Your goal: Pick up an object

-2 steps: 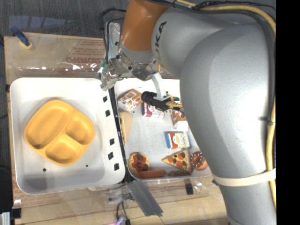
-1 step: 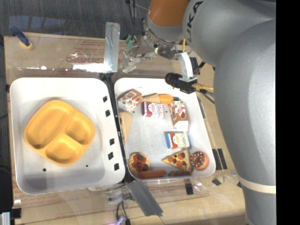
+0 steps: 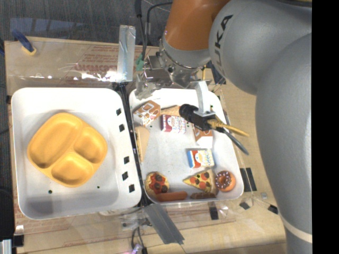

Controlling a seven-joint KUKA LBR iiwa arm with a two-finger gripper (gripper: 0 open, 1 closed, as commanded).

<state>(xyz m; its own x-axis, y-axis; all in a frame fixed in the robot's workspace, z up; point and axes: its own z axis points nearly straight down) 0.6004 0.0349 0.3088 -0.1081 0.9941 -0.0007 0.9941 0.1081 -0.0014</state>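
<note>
Gripper (image 3: 150, 83) over right bin's (image 3: 233, 157) far-left corner, grip state unclear. Beneath, near it: small boxy brown carton (image 3: 148, 111). Flat pizza wedge (image 3: 199, 180), round doughnut (image 3: 224, 180) along near rim. Left bin: glossy yellow sectioned plate (image 3: 68, 148).

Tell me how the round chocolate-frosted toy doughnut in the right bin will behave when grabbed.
The chocolate-frosted toy doughnut lies flat near the right bin's front corner, so it probably won't roll. It looks small and rigid, likely light. Its rounded edge may slip from fingers, and the bin wall and pizza slice crowd it.
</note>
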